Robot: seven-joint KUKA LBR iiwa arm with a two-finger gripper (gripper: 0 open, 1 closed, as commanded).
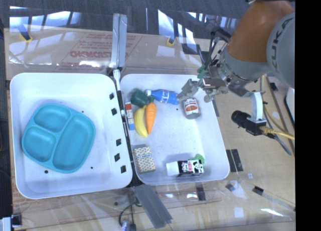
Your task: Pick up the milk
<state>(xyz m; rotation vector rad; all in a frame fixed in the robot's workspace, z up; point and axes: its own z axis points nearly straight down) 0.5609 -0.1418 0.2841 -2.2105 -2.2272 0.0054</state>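
The grey two-finger gripper point(196, 87) hangs with jaws spread, holding nothing, over the right shallow white plastic bin point(213, 144) on the pale wooden bench point(261, 175). The small cow-print milk carton point(186, 167) lies well below the jaws, by the bin's near wall.

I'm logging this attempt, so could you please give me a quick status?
End effector over right bin's far edge, by the can. Milk lying at near edge, untouched. Nothing on it.
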